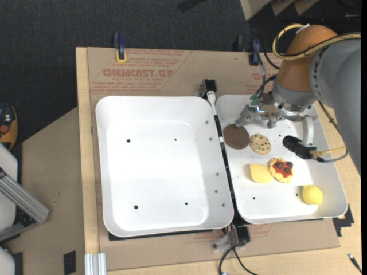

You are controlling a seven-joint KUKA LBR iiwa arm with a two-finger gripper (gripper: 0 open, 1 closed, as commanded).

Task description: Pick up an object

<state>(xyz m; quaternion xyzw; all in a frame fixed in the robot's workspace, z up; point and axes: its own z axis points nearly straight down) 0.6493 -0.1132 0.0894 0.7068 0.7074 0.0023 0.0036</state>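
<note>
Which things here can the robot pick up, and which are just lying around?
For the job:
gripper
brown disc
chocolate chip cookie
yellow wedge
berry tart
lemon
right bin

Just there:
left bin
black clips joining the bins
blue clamp on the board

Surface point(86, 153) is a tan board with red CHEMCAST print along its far edge, blue clamps point(119, 40) holding that edge. Two shallow white bins sit directly on it, touching side by side: left bin point(109, 153) and right bin point(330, 202). Black clips point(207, 87) sit at the seam's far and near ends.
</note>
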